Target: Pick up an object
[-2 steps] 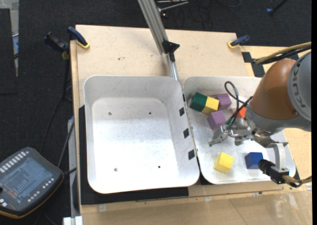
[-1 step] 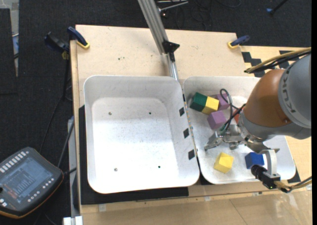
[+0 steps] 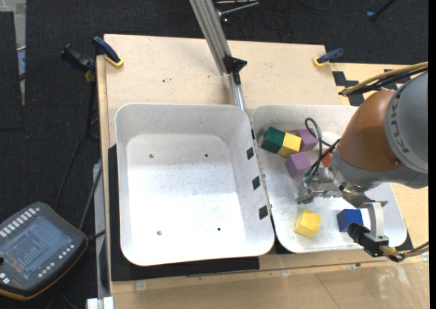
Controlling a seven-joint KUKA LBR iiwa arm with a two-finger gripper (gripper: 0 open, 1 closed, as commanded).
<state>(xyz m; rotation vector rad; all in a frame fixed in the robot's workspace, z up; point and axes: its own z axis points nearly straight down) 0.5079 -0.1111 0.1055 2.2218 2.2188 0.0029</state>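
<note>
The big grey arm [image 3: 385, 141] hangs over the right bin [image 3: 327, 114]. Its gripper [image 3: 308, 192] sits low among the blocks; I cannot tell if it grips anything. It might bump the little yellow block [image 3: 308, 223] away.

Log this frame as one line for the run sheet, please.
arm: over right bin | gripper: low, among blocks | nearest: purple block, yellow block | grasp: unconfirmed
</note>
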